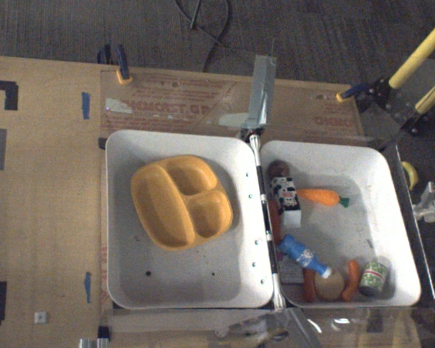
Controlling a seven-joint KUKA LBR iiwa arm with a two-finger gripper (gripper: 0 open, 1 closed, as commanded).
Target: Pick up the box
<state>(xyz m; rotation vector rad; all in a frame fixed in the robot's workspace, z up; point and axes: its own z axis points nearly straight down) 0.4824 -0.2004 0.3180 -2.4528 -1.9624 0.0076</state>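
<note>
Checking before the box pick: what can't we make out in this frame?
- Box: its black and white print is too small to read; its base merges with a white piece below it in the camera view.
- Dark round item: too dim to identify, partly behind the box.
- Red sausage-like pieces along the right bin's left wall: partly covered by the blue bottle.
- Green can: label blurred.

left bin (123, 274): held yellow divided plate (180, 201)
right bin (391, 217): box (285, 196) with cow pattern at left wall, carrot (320, 197) just beside it
front of right bin: blue bottle (302, 254), can (374, 276)
</note>
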